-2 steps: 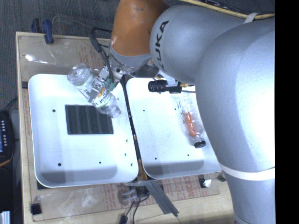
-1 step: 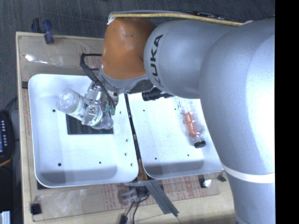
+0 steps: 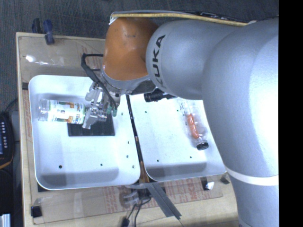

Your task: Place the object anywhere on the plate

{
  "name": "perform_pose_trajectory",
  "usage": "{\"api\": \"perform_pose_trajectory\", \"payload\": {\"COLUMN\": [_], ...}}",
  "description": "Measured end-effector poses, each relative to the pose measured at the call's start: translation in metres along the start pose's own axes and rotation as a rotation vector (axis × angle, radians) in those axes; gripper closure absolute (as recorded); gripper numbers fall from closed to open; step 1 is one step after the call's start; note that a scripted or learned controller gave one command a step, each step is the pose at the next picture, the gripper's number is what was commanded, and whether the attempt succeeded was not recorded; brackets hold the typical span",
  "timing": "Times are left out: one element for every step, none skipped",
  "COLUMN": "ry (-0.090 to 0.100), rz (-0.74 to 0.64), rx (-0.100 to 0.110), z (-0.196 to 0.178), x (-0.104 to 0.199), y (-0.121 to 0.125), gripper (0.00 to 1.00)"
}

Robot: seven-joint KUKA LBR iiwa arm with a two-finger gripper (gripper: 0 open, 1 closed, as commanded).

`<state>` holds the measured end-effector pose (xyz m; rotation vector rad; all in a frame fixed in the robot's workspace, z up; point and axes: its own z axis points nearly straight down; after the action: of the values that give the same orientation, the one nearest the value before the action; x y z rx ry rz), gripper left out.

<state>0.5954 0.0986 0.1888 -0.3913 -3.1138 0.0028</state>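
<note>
I see the end effector (image 3: 97,111) over the left bin (image 3: 52,171), above the black plate (image 3: 94,129), but I cannot tell if it is released or clenched. The clear bottle (image 3: 59,111) lies on its side just beside it, touching the plate's left edge. In the right bin (image 3: 161,167) lies a clear tube with orange content (image 3: 194,126).

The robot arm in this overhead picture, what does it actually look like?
The bulky, rounded grey arm has smooth casing with "KUKA" in dark letters on its side. An orange band wraps it above the wrist. At the tip sits a small silvery metal two-finger gripper with some green parts, and a thin black cable loops beside the wrist.
</note>
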Motion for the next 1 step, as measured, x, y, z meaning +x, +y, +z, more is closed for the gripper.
{"api": "perform_pose_trajectory", "payload": {"ry": [-0.01], "rz": [-0.509], "rx": [-0.003], "z": [0.091], "x": [-0.0073], "y": [0.012], "gripper": [0.0]}}
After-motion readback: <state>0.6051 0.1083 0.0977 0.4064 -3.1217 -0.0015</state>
